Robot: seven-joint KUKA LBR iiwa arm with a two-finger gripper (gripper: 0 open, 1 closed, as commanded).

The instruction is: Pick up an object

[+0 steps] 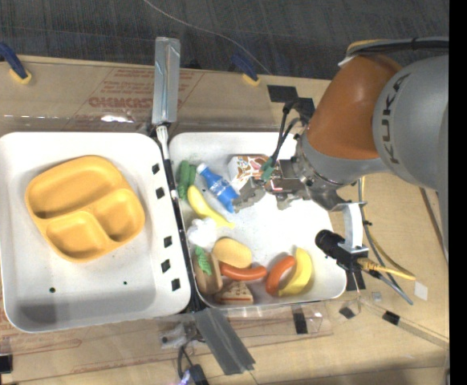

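The right bin (257, 147) holds several toy foods. A blue bottle (217, 188) lies beside a yellow banana (204, 207) and a green piece (186, 175) at the bin's left side. A printed white packet (248, 167) lies at the back. A bun (233, 253) over a red sausage (245, 273), a red and yellow fruit (290, 273) and a brown biscuit (233, 295) fill the front. My gripper (267, 196) hangs over the middle of this bin, just in front of the packet. It is open, with bare bin floor between its fingers (249, 196).
The left bin (17, 295) holds a yellow divided tray (85, 207). A grey bar (166, 79) stands above the wall between the bins. A black fitting (334, 249) with cables sits at the right bin's front right corner. Cardboard lies behind both bins.
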